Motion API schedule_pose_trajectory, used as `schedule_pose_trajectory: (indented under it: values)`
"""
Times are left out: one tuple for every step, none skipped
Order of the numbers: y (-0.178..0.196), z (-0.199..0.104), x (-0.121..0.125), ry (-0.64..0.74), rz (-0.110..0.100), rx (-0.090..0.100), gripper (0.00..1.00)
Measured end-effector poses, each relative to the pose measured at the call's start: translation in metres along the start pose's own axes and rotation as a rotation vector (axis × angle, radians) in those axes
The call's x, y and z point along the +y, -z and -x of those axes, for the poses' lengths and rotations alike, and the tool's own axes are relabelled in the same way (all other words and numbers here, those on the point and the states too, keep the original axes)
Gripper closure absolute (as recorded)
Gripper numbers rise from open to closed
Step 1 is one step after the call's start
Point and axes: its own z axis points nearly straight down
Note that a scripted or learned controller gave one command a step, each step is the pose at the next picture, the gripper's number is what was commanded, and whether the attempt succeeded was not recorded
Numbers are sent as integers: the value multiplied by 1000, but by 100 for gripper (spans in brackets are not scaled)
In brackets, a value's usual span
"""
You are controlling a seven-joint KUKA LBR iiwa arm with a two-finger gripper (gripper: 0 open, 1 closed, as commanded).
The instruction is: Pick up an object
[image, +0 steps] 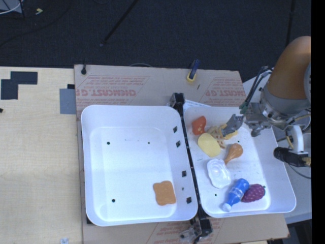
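The right bin (pixel 277 177) holds several toy items: a red-orange piece (pixel 199 125), a pale yellow lump (pixel 208 144), a brown pear-shaped piece (pixel 233 152), a white piece (pixel 219 172), a blue bottle (pixel 235 193) and a purple grape bunch (pixel 253 192). A small tan-yellow item (pixel 219 131) lies just above the yellow lump. My gripper (pixel 232 124) hangs low over the upper part of this bin, its tip right at that tan-yellow item. The arm's grey wrist and orange band rise to the right.
In the left bin (pixel 101 136) a flat orange slab (pixel 164 192) lies near the front right corner. A black divider (pixel 184 151) runs between the bins. A blue and yellow clamp (pixel 193 70) sits on the cardboard behind them.
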Motion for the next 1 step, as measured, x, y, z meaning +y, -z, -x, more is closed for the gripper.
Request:
schedule_pose_trajectory:
  values:
    - [-130, -14, -8, 1, -12, 4, 0]
